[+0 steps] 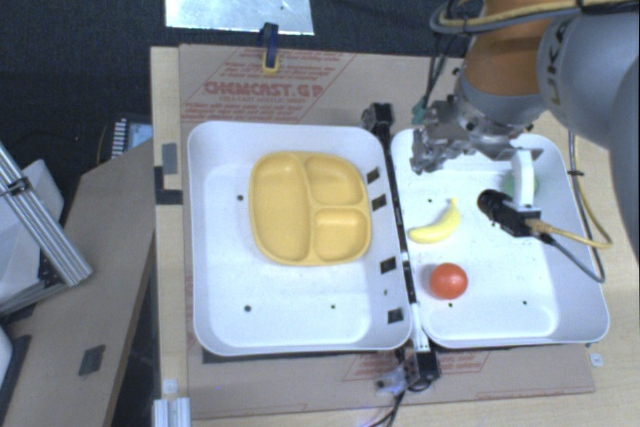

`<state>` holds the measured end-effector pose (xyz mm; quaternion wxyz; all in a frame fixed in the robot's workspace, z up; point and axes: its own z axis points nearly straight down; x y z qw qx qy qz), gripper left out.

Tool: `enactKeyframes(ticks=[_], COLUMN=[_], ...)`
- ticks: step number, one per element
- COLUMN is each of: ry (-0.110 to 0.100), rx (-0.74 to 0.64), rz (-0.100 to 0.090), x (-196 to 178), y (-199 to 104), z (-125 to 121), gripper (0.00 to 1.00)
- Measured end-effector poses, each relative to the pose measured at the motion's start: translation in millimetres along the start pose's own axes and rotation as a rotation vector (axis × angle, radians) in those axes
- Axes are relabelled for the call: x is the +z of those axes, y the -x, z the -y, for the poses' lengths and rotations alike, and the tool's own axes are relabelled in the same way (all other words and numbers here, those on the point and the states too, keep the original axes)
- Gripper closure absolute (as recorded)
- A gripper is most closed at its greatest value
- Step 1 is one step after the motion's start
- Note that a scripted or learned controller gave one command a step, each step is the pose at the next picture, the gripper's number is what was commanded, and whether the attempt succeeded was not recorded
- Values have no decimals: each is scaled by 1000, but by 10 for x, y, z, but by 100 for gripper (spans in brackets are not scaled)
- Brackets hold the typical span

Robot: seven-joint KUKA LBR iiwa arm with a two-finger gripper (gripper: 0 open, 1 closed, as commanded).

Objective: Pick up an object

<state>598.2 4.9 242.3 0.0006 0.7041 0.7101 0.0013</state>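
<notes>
The gripper (pixel 432 153) hung low over the right bin (pixel 500 310), just beyond the banana (pixel 437 224) and apart from it. From where I stood I could not tell whether it was spread or closed, and nothing showed in its grasp. The banana lay flat on the bin floor, curved and slanting. A red, tomato-like fruit (pixel 448 280) sat just on the near side of the banana, not touching it. Left of the banana, across the divider, a yellow compartment plate (pixel 308 207) lay in the left bin (pixel 220 305).

I judged the pick had not yet begun, with the banana the closest candidate. To do it well, the arm would need to centre over the banana's thick middle and turn so the closing line ran across the curve rather than along it. Then it should descend straight, staying clear of the divider wall and the red fruit.
</notes>
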Motion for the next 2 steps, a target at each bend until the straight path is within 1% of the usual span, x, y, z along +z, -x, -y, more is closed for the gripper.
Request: enactKeyframes(ticks=[2], ry=[0], rx=[0], rz=[0], x=[58], y=[-920], z=[-286], gripper=[100])
